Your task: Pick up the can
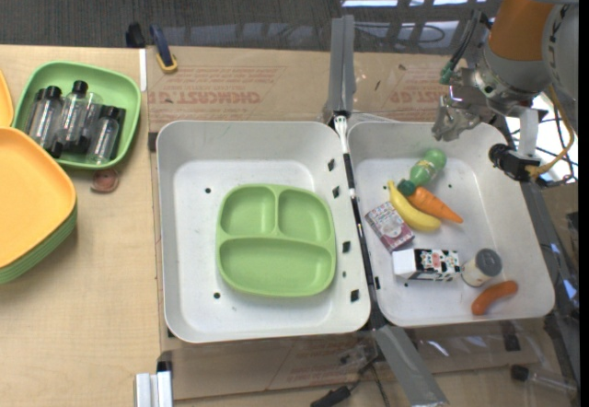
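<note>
We see tool (448,124) above right bin's (515,308) far edge, grip state unclear; can (482,266) near sausage (493,296), well apart.

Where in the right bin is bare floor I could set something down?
The right bin has bare floor at its far-left corner, left of the green bottle, and along the right wall beyond the carrot. Crowded: banana, packet, carton, can, sausage.

The hand (451,122) hovers over the right bin's (529,304) far edge, well apart from what looks like the can (482,266) beside a sausage (494,296).
</note>
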Tool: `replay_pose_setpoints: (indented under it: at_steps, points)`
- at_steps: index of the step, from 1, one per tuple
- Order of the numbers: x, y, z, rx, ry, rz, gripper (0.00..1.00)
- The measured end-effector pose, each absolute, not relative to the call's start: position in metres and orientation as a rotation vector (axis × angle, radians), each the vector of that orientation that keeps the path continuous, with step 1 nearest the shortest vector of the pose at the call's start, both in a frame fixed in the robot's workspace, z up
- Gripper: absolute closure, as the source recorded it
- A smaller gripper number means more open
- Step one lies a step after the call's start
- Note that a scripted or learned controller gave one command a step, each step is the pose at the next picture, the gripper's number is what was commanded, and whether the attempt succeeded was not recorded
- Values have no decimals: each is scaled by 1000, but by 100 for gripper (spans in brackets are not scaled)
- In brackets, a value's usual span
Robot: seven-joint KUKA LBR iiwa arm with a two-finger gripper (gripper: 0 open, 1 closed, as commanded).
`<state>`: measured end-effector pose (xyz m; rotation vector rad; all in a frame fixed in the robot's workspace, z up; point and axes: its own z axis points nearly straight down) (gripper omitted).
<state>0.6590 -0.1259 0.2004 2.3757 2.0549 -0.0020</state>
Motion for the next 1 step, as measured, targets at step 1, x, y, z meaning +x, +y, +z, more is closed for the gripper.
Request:
replay_pose_setpoints:
  at_steps: [1]
  points:
    - [618, -127, 218, 2387, 2044, -4, 100]
